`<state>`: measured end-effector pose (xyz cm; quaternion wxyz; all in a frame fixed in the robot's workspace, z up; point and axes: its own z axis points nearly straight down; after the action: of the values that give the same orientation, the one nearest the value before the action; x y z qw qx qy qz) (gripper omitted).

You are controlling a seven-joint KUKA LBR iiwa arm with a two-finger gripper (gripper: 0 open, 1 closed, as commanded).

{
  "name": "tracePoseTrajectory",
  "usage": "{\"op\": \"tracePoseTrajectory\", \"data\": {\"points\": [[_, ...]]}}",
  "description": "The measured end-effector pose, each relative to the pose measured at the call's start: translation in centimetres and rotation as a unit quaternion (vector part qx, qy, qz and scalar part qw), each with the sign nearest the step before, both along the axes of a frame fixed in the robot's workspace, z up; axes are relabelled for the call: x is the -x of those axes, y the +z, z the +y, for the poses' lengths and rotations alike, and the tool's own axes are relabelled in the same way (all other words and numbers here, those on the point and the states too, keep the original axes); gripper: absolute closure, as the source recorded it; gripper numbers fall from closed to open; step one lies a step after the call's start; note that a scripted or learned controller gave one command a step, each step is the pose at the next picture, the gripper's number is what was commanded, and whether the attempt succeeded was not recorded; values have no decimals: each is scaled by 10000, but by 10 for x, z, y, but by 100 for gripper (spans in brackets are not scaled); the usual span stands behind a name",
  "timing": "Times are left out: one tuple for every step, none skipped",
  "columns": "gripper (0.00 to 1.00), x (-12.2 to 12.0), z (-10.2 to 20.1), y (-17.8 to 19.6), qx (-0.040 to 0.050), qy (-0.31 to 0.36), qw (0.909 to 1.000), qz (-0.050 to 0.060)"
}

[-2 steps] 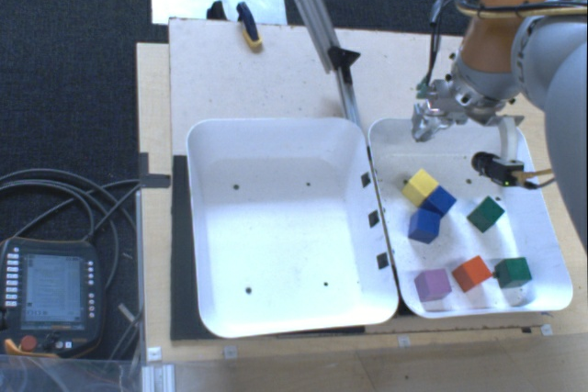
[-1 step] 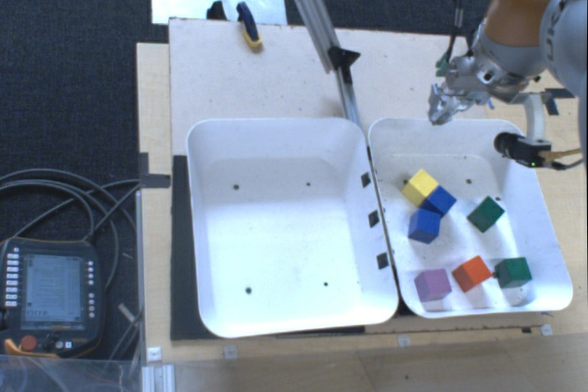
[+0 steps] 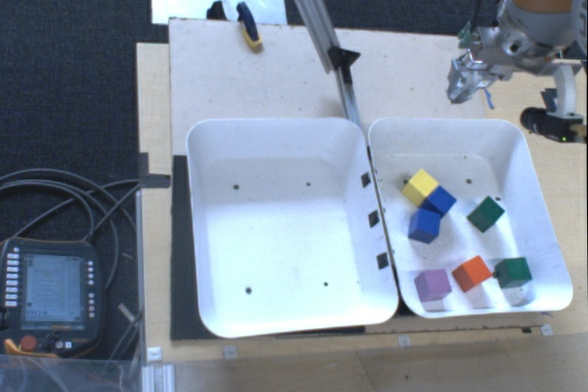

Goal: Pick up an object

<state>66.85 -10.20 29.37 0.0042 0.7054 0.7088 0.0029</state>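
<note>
Seven blocks lie in the right bin (image 3: 528,162), all well below the gripper (image 3: 464,85), which hangs above the bench just beyond that bin's far rim. The view is too coarse to tell how its jaws stand, and nothing shows in them. A yellow block (image 3: 421,185) touches a blue block (image 3: 442,200), with a second blue block (image 3: 424,226) just beside them. A dark green block (image 3: 485,214) sits apart near the right wall. Along the near wall lie a purple block (image 3: 432,285), an orange block (image 3: 472,273) and a green block (image 3: 513,272), close together. The left bin (image 3: 207,197) adjoins the right one. A slanted metal pole (image 3: 312,0) crosses the bench toward the bins' shared corner. A teach pendant (image 3: 50,294) with cables rests at left.
</note>
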Motion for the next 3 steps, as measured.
{"op": "tracePoseTrajectory", "data": {"points": [[100,-1,0,-1,-2,1,10000,28],[100,30,42,-19,-16,18,10000,57],[100,69,86,-34,-19,22,10000,63]]}}
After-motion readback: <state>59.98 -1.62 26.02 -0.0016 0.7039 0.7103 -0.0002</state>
